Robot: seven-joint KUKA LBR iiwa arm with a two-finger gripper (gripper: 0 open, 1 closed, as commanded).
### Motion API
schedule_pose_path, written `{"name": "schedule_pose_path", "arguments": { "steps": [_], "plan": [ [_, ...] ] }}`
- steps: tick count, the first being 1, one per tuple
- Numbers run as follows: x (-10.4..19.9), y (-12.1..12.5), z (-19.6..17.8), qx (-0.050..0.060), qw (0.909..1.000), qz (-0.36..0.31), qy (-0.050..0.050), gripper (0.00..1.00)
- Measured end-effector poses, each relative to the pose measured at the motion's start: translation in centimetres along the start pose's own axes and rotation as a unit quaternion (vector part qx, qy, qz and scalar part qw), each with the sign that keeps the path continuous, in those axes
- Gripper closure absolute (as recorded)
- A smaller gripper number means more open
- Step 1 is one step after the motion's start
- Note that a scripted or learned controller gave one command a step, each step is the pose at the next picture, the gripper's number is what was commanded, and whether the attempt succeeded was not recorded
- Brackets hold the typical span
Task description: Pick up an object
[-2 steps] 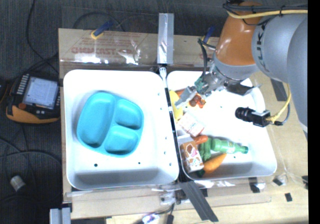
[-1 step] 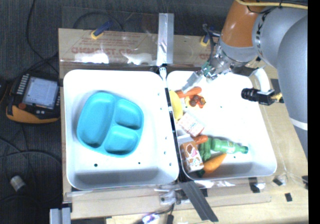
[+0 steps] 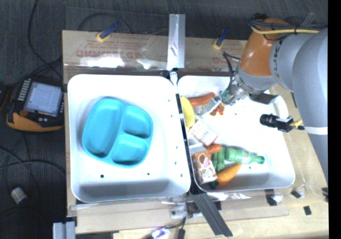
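Right of centre the gripper [image 3: 228,96] nears the orange sausage [image 3: 201,100]; grip state unclear, so I'd centre it before closing.

Fixed overhead cam, slanted, both bins [image 3: 128,190]

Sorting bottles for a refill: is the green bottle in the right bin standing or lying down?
Lying down. The green bottle rests on its side on the right bin floor, cap pointing right.
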State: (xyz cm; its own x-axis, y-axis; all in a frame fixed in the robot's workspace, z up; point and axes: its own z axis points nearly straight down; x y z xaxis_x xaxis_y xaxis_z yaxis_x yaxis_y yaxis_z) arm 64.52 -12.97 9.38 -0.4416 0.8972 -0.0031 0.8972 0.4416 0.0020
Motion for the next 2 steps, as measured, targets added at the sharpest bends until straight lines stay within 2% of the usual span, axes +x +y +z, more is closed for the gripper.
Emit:
{"name": "schedule_pose_path", "arguments": {
  "steps": [1, 2],
  "plan": [
    [0.0, 0.1, -1.0, -0.001, 1.0000, -0.001, -0.001, 1.00],
    [5.6, 2.1, -10.9, 0.002, 0.9998, 0.018, 0.001, 1.00]
  ]
}}
